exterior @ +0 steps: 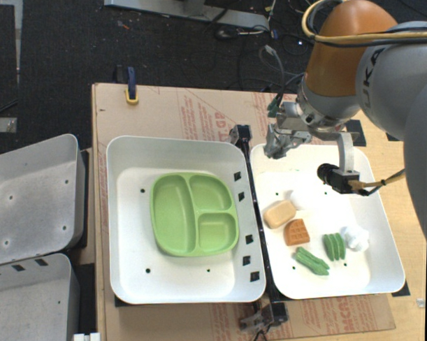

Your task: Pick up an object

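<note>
Two bins here: the left bin [121, 198] has a green tray [194, 214], three sections, lying flat. The right bin [379, 228] holds a tan bun [279, 214], an orange waffle [296, 232] touching it at 4 o'clock, two green pods [312, 261] and a white lump [356, 239]. The gripper [276, 150] hangs at the bin's 11 o'clock corner, carrying nothing; can't tell its fingers' state.

Grey two-finger gripper [276, 150] over far left corner of right shallow white bin [386, 228]. Below it: tan bread-shaped toy [279, 214], orange waffle-textured block [296, 232]. Lower right of it: two green ridged pieces [312, 261] [334, 245], small white object [356, 238]. Left of it: green three-compartment plastic plate [194, 214] in left shallow white bin [128, 198].
</note>
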Motion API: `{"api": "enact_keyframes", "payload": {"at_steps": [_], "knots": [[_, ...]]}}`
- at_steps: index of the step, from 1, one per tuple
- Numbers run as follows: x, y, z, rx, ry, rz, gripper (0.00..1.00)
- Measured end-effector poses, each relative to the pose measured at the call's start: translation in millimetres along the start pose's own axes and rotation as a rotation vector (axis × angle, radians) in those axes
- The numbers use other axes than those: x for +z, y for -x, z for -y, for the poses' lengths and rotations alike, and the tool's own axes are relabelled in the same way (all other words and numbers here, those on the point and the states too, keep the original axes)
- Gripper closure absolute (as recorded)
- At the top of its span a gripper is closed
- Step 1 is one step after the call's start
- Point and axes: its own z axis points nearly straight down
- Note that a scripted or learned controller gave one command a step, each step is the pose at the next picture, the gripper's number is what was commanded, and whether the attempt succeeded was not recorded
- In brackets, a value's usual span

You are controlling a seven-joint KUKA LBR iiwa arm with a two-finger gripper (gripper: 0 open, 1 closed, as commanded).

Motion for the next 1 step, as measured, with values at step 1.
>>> {"api": "enact_keyframes", "payload": {"at_steps": [1], "knots": [[11.9, -58.0, 1.9, 0.0, -0.003, 0.0, 1.0]]}}
